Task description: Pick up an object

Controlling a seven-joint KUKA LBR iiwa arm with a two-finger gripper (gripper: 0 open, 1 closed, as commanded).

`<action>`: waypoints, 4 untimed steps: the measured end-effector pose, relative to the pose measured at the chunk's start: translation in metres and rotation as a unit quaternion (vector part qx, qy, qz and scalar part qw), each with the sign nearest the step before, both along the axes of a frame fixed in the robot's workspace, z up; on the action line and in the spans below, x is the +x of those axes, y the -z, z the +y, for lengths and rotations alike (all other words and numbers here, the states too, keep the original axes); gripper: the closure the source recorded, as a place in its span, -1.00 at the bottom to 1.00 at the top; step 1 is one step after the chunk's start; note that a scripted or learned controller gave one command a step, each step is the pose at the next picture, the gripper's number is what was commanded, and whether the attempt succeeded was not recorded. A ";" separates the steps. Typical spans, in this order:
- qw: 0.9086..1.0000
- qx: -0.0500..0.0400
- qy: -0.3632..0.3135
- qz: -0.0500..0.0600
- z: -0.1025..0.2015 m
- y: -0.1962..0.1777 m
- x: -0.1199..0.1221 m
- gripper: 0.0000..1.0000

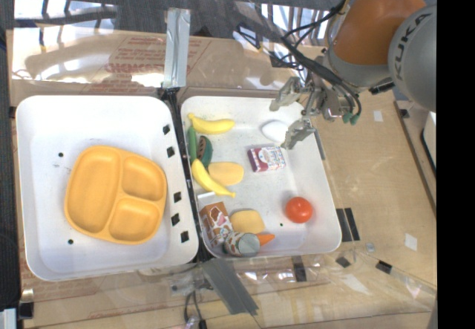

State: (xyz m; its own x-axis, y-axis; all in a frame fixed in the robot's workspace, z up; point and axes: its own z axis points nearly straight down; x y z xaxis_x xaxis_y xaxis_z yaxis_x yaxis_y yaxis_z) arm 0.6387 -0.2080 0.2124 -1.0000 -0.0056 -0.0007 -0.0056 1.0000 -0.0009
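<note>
My gripper [284,123] hangs over the back right corner of the right bin [326,194], and its fingers [297,132] are spread open. A small white object [272,129] lies on the bin floor just left of the fingertips; I cannot tell whether they touch it. A red and white carton [266,159] sits just in front of it. Further in are two bananas [211,125] [210,177], a pale orange piece [227,171], a green item [201,148], a red tomato [299,209], a yellow bun [248,220], a snack packet [214,219], a can [243,244] and a carrot [266,238].
The left bin [37,134] holds a yellow divided plate [115,192]. A black-clipped divider [178,171] runs between the bins. The arm's orange band and cables [371,23] stand over the back right. Brown bench [378,194] lies right of the bins.
</note>
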 end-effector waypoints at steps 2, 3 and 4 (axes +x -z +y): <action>0.999 0.002 -0.039 0.000 0.056 0.121 -0.022 -1.00; 0.987 0.000 -0.159 -0.002 0.086 0.118 0.003 -1.00; 0.999 0.000 -0.032 0.000 0.066 0.070 -0.063 -1.00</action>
State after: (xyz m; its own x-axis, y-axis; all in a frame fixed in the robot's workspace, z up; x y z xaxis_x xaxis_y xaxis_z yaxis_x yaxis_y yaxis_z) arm 0.5753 -0.1420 0.1424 -0.9976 -0.0697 -0.0016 -0.0697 0.9976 -0.0005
